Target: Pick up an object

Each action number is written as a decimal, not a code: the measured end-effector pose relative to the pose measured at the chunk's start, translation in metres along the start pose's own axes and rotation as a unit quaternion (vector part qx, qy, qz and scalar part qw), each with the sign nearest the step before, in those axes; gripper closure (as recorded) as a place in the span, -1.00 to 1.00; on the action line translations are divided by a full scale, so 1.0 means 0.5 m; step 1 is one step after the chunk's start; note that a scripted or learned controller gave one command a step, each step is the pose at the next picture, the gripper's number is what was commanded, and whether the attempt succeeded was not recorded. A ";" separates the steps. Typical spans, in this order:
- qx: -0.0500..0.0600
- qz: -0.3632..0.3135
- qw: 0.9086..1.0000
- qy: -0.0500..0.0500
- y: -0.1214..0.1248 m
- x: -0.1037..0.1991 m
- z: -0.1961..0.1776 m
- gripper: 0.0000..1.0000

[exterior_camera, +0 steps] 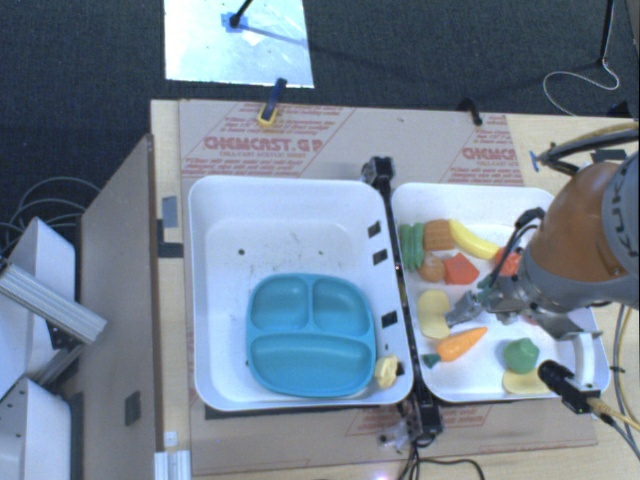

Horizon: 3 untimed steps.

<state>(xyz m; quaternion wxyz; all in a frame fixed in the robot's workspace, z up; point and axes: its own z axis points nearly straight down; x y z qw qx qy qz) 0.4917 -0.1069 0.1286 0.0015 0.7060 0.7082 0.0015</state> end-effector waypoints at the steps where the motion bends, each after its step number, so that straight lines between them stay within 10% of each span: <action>1: 0.003 0.001 1.000 0.001 -0.011 0.019 0.047 -1.00; 2: 0.001 0.000 1.000 0.000 -0.008 0.018 0.024 1.00; 3: 0.001 0.001 1.000 0.000 -0.009 0.018 0.025 -1.00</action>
